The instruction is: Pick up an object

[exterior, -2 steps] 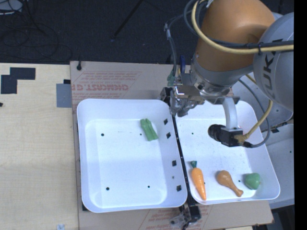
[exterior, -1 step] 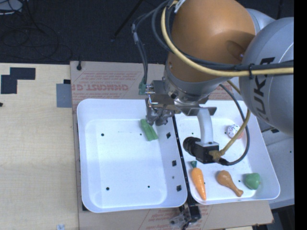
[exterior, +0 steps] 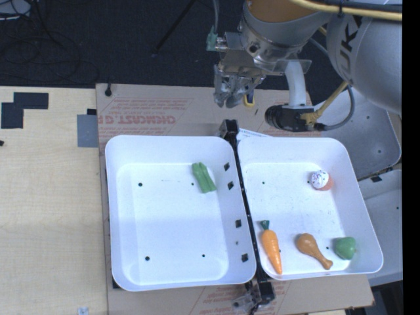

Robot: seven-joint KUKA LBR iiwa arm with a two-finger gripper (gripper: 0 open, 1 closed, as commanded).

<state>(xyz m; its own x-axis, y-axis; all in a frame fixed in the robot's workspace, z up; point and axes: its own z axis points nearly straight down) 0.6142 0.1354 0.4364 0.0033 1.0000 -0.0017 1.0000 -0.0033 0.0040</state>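
Observation:
My gripper point(exterior: 231, 98) hangs high above the far edge of the bench, near the divider between the two bins, with nothing between its fingers. In the left bin point(exterior: 125, 209) lies a green block-like thing point(exterior: 203, 176) near the far right side. The right bin point(exterior: 354, 176) holds an orange carrot point(exterior: 271, 249) at the near left, a brown drumstick point(exterior: 312, 249) beside it, a green round thing point(exterior: 345, 247) at the near right corner, and a white and pink ball point(exterior: 319, 179) at the far right.
A black clip strip point(exterior: 237, 202) runs along the divider between the bins. The bins rest on a cardboard sheet point(exterior: 157, 110) on the pale wooden bench point(exterior: 46, 195). The grey arm point(exterior: 367, 38) fills the upper right.

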